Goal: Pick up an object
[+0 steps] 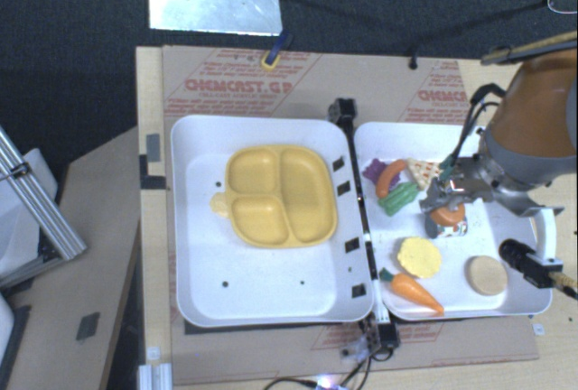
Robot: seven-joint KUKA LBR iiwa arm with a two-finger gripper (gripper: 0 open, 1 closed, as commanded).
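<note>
— Where is our gripper (445, 206) now, and which thing is nearest to it?

— It hangs low over the right bin (524, 230), and directly under it we see a small orange and white object (449, 218). So the thing lies just below the gripper, not to one side; we judge the coming move is mostly straight down.

— Are the fingers wide or narrow?

— We cannot tell. The metal parts cover each other from above, and we cannot say that anything is held.

— How does the object look?

— Small and rounded, orange on top with a pale part at its lower edge. It has no clear long axis. Half of it is hidden by the gripper.

— What is near it?

— A green piece (400, 198) lies just beside it toward the divider, and a yellow disc (420, 257) is a little in front.
</note>
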